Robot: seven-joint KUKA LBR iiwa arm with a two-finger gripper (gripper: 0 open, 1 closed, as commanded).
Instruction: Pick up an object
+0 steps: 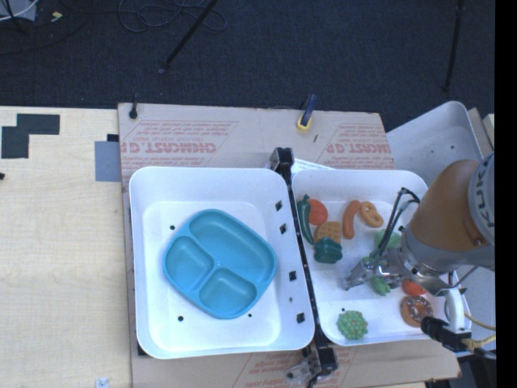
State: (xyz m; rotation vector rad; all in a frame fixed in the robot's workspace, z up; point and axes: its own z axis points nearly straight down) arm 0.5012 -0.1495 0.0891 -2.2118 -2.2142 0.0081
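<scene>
**Entry: right bin, picking station.**

Gripper (358,278): low in the right bin (339,186), reaching in from three o'clock under the orange wrist band. The metal fingers point toward nine o'clock. Whether they stand wide or narrow I cannot tell from here; they blur together into one grey shape. Nothing shows between them.

Nearest candidates, as I judge them:

- Green toy piece (380,284): touching or just beside the gripper body, at about four o'clock from the tips. Small, bright green, partly hidden by the metal. Its shape and long axis cannot be made out.
- Teal-and-yellow toy (327,243): near the tips at about eleven o'clock. Dark teal base with a yellow ribbed upper part like corn, chunky, long axis roughly twelve to six.
- Green bumpy ball (352,325): at six o'clock from the tips, apart from them, near the bin's front wall. Round, knobbly, no preferred axis.

Other contents of the right bin:

- Orange-red tomato-like piece (318,212) and a dark green pepper-like strip beside it, near the divider.
- Orange sausage shape (350,219), long axis twelve to six, slightly curved.
- Pretzel-like tan ring (371,214), just beside the sausage at three o'clock.
- Sprinkled doughnut (415,310), at the right near the arm.

Left bin (149,186): blue divided plate (219,263), lying flat, well apart from the gripper at nine o'clock.

Judgement: the pick turns on the green piece lying behind the tips, not ahead of them.
</scene>
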